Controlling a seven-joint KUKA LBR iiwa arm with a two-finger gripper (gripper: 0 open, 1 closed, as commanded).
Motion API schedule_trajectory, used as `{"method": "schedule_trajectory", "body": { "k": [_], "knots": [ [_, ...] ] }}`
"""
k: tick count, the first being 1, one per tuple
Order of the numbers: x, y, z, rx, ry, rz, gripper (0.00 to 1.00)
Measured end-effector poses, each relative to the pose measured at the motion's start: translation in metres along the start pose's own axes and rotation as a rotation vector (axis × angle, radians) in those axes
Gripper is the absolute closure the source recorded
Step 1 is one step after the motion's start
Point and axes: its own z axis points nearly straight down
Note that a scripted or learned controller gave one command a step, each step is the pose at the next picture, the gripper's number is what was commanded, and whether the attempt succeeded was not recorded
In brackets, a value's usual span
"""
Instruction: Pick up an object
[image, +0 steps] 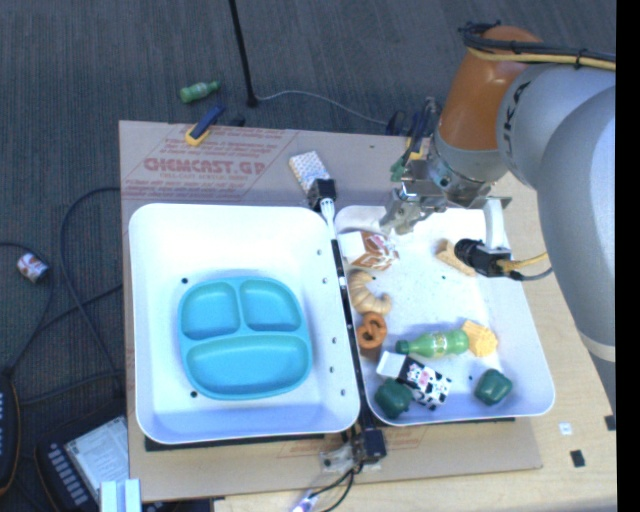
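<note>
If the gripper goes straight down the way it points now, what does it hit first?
Probably the small pink-and-white wrapped item at the right bin's top-left corner; the gripper hangs just above it, though depth is uncertain.

A: What's in the left bin (150, 300)?
B: A blue divided tray (243, 336).
A: And the right bin (530, 370)?
B: The gripper (400, 218) hovers at its far left corner, above a pastry (372, 262). Near the front lie a green bottle (437, 345), a toy cow (427, 384) and two green peppers (492, 387).
</note>
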Motion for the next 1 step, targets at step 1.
{"method": "schedule_trajectory", "body": {
  "k": [1],
  "knots": [
    [0.0377, -0.0475, 0.014, 0.006, 0.0, 0.001, 1.0]
  ]
}}
